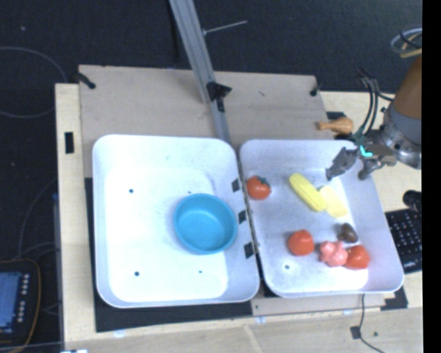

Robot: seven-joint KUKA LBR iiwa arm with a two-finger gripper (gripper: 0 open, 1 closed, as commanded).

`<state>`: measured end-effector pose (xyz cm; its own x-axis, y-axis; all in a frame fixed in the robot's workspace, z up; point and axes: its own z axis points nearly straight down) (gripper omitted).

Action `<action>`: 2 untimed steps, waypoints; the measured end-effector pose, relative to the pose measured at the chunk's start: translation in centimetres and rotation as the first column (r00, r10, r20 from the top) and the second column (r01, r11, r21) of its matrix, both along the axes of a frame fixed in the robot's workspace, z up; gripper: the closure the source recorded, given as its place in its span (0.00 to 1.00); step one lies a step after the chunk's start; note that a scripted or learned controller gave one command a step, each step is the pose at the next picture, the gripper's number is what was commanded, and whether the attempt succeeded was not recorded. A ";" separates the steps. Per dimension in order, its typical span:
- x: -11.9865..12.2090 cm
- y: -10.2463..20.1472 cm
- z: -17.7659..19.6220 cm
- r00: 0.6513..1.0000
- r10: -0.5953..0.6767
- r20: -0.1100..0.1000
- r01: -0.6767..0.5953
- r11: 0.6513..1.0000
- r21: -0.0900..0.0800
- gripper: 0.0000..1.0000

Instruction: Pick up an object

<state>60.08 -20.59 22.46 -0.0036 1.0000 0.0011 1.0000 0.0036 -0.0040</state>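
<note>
Gripper [350, 165], fingers spread and empty, hangs just right of the yellow corn cob [307, 192]; we judge this light, stiff, slippery cob best pinched across its middle.

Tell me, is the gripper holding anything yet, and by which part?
Nothing is held. The gripper hangs open over the right bin, just up and right of the yellow corn, with nothing between its fingers.

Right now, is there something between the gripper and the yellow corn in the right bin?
Nothing visible. The gripper hangs open above the right bin, up and right of the yellow corn. Bare bin floor lies between them; the other pieces sit lower or further left.
</note>
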 end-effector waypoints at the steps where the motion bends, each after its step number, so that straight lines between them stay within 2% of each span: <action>1: 0.2 0.0 0.4 1.000 0.001 0.007 -0.001 1.000 -0.001 0.00; 2: 0.2 -1.1 -4.1 1.000 -0.005 0.003 0.005 1.000 -0.005 0.00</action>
